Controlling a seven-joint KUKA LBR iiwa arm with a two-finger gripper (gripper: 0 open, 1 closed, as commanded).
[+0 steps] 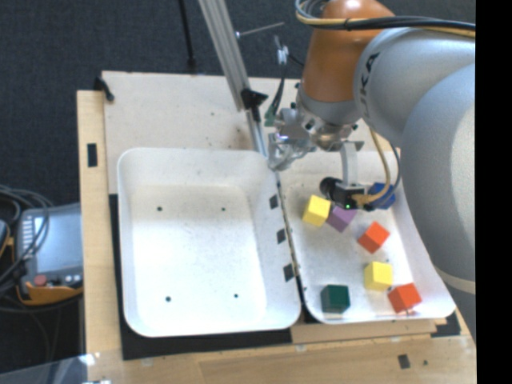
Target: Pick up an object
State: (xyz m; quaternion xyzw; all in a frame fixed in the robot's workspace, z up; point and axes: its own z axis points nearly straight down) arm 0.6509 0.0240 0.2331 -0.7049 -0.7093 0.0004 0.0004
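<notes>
Camera view: a table [92, 214] seen from above at a slant, carrying two white bins side by side.
Right bin [320, 254]: holds all the cubes.
Left bin [200, 238]: pressed against the right bin's left wall.
Arm [416, 94]: grey with an orange band, reaching over the right bin's far end.
Gripper [282, 154]: above the right bin's far left corner; cannot tell whether it is released or clenched.
Yellow cube [317, 211]: far left of the right bin, touching a purple cube [342, 218].
Orange cube [373, 237]: middle of the right bin.
Second yellow cube [378, 275]: near right part of the right bin.
Red cube [404, 297]: the right bin's near right corner.
Green cube [336, 298]: the right bin's near left corner.
</notes>
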